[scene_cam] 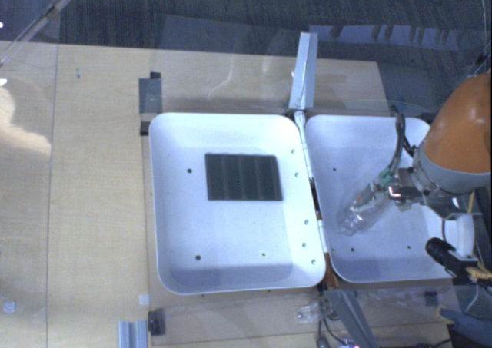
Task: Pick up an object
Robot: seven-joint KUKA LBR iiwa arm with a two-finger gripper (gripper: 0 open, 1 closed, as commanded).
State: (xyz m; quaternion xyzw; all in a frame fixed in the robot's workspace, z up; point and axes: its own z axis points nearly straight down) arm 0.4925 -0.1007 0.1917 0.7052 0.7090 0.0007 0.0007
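Observation:
A dark grey ribbed rectangular pad [243, 177] lies flat in the middle of the left bin [177, 262]. In the right bin [346, 139] a small clear, glassy object [358, 216] rests on the floor near the bin's middle. The arm comes in from the right, its orange band [461, 131] above the wrist. My gripper [382, 191] hangs low over the right bin, just up and right of the clear object and seemingly touching its upper end. The arm's body hides the right part of that bin.
A grey metal bar [303, 70] stands upright behind the seam between the two bins. Brackets [152, 93] sit at the left bin's corners. Cables and fixtures [338, 319] lie beyond the front edge of the right bin.

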